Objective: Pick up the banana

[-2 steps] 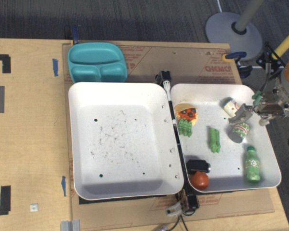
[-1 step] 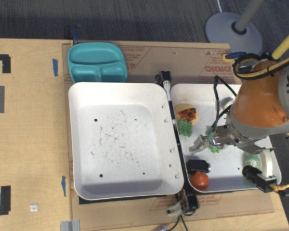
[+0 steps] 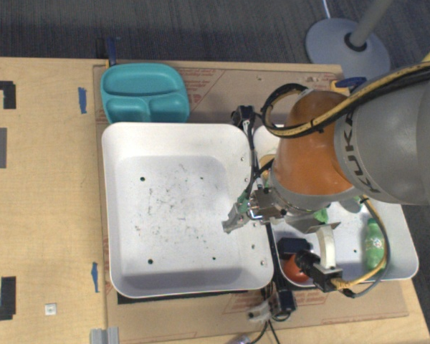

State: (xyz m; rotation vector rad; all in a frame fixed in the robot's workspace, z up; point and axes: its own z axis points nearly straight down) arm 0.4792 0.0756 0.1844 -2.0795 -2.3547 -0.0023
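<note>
My gripper (image 3: pixel 236 217) hangs over the right side of the left white bin (image 3: pixel 129 192), close to the wall between the two bins. The grey arm with its orange band (image 3: pixel 312 156) covers most of the right bin (image 3: pixel 405 260). A thin yellow curved shape (image 3: pixel 369 269) lies along the right bin's near right corner; I cannot tell whether it is the banana or a cable. Nothing yellow shows at the gripper.
A green bottle (image 3: pixel 374 241) lies at the right bin's right side, and a red round object (image 3: pixel 294 266) sits at its near left corner beside black hardware. A teal divided tray (image 3: pixel 145 92) stands behind the left bin. Cables loop above the wrist.
</note>
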